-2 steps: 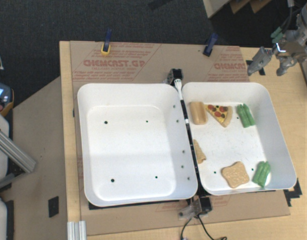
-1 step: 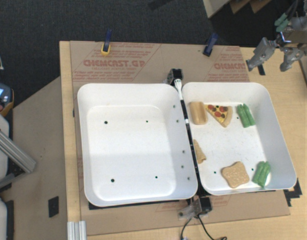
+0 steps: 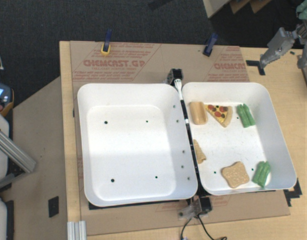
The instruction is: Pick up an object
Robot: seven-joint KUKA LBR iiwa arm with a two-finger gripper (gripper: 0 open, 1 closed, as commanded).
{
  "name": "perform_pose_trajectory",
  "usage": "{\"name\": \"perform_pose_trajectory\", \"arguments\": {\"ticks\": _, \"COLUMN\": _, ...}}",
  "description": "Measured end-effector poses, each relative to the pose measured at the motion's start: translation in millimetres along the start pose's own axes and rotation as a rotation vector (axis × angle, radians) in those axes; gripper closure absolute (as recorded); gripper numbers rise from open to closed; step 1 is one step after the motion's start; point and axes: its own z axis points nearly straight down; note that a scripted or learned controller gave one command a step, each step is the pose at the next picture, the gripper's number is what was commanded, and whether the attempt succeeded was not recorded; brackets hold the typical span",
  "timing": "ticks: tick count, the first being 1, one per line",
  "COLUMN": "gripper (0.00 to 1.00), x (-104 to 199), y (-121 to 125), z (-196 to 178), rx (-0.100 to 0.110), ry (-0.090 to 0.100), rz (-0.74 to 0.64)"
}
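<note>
I see the things on offer all lying in the right bin (image 3: 273, 134). Along its far side sit three in a row: a tan bread roll (image 3: 197, 112) nearest the divide between the bins, a pizza slice (image 3: 219, 113) just beside it, and a green pickle (image 3: 245, 115) a little further right, lying tilted. Against the left wall, about halfway down, I make out a small tan cracker-like piece (image 3: 198, 152), partly tucked at the rim. Near the front edge rests a slice of toast (image 3: 235, 175), and just to its right a second green piece (image 3: 262, 174), close to the bin's front right corner. None of these touch each other, as far as I can judge.

The left bin (image 3: 93, 134) sits right beside it, their rims meeting down the middle, with a few dark dots on its floor. Both bins rest on a sheet of cardboard (image 3: 143, 59) printed with red lettering, held at the far edge by a yellow-and-blue clamp (image 3: 107, 44) and a blue clamp (image 3: 210, 44).

The gripper (image 3: 276, 48) is at the upper right of my view, well apart from the bins and above the bench beyond the right bin's far corner. It is grey and blurred at this angle, and I cannot tell how it is set. Nothing is visibly held in it.
</note>
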Motion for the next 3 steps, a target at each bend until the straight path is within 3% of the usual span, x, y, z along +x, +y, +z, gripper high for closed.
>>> {"name": "perform_pose_trajectory", "arguments": {"ticks": 1, "gripper": 1.0, "x": -1.7, "y": 3.1, "z": -4.6, "rx": 0.006, "ry": -0.002, "rz": 0.004}}
{"name": "perform_pose_trajectory", "arguments": {"ticks": 2, "gripper": 1.0, "x": 86.1, "y": 1.0, "z": 43.0, "rx": 0.019, "ry": 0.001, "rz": -0.005}}
{"name": "perform_pose_trajectory", "arguments": {"ticks": 3, "gripper": 0.0, "x": 80.6, "y": 0.8, "z": 40.9, "rx": 0.015, "ry": 0.0, "rz": 0.005}}
